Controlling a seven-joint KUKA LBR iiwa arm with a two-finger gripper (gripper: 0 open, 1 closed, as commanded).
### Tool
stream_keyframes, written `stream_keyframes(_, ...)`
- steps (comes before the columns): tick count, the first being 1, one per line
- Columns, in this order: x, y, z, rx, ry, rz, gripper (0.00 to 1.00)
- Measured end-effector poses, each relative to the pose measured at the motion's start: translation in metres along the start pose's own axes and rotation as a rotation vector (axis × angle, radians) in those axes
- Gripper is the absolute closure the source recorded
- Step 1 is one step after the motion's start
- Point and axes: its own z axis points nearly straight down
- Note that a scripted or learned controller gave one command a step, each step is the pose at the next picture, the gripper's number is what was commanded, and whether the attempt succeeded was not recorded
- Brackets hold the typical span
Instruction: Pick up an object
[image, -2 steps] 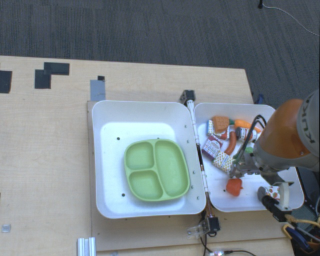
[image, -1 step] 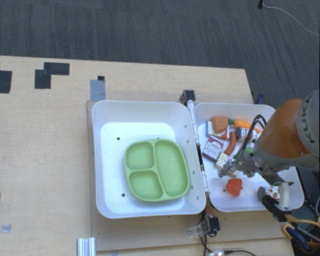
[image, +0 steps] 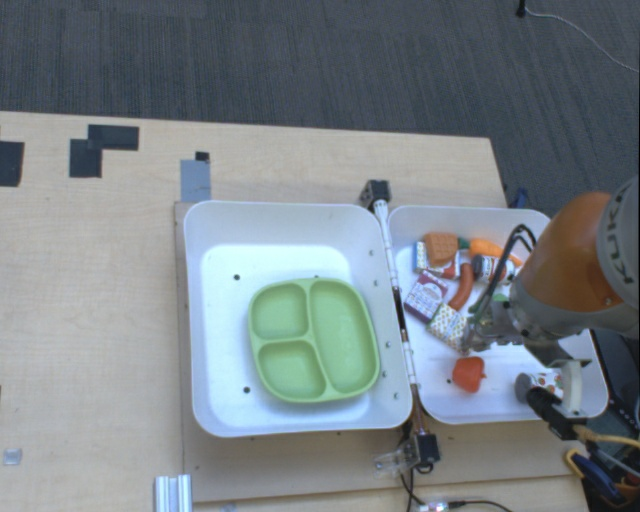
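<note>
Left bin holds a green divided plate. Right bin, beside it, holds small packets, with a red object nearest the tool. Tool state: cannot tell.

Your arm reaches in from three o'clock, orange band uppermost, wrist bent down toward nine o'clock, gripper low.

camera: single, fixed above bench | faces: down, slanted | range: probably moderate, both bins framed
</note>
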Motion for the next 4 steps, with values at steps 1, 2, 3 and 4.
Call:
stream_keyframes(1, 0.000, 0.000, 0.000, 0.000, 0.000, -0.001, 0.00)
stream_keyframes(2, 0.011, -0.006, 0.032, 0.011, -0.001, 0.004, 0.00)
stream_keyframes(3, 0.011, -0.004, 0.021, 0.006, -0.001, 0.003, 1.00)
stream_keyframes(4, 0.011, -0.003, 0.020, 0.006, -0.001, 0.003, 0.00)
